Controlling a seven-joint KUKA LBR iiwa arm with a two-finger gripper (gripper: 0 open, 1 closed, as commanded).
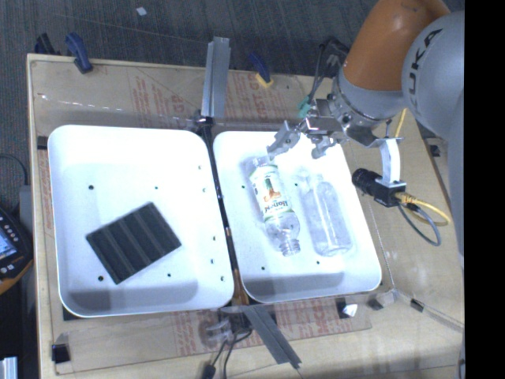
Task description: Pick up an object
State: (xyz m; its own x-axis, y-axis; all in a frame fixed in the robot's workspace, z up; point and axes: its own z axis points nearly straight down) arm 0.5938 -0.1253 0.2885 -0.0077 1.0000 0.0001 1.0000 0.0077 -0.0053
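- Hovering at the right bin's upper edge, the gripper has its fingers spread wide, holding nothing.
- Two clear bottles, one labelled and one plain, lie side by side just below it.
- A dark ridged pad lies in the left bin.

This is a robotics lab: a plywood table carries two white bins held down by blue clamps, a grey-and-orange industrial arm reaches in, and loose cables trail over dark carpet.

Grey arm lowered, gripper fingers spread — empty
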